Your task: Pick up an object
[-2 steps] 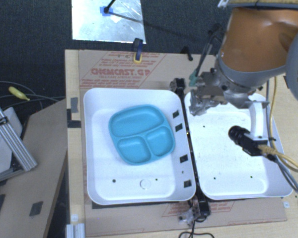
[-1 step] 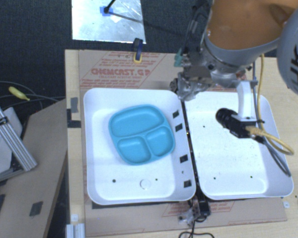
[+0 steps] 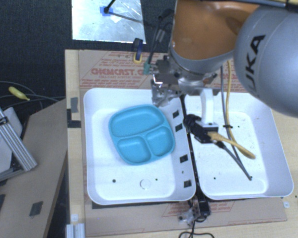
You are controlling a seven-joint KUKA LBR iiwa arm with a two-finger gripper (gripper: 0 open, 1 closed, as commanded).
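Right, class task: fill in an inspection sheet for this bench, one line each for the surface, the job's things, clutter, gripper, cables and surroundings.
Surface: two shallow white bins side by side, left bin and right bin, on brown printed cardboard.
Job's things: light blue three-compartment plastic tray lying flat in the left bin.
Clutter: small dark specks on the right bin's floor.
Gripper: gripper above the left bin's far edge, by the tray's far corner; nothing seen between its fingers.
Cables: yellow hose and black cables hanging from the arm over the right bin.
Surroundings: shiny foil sheet beyond the bench; aluminium frame rail at left.
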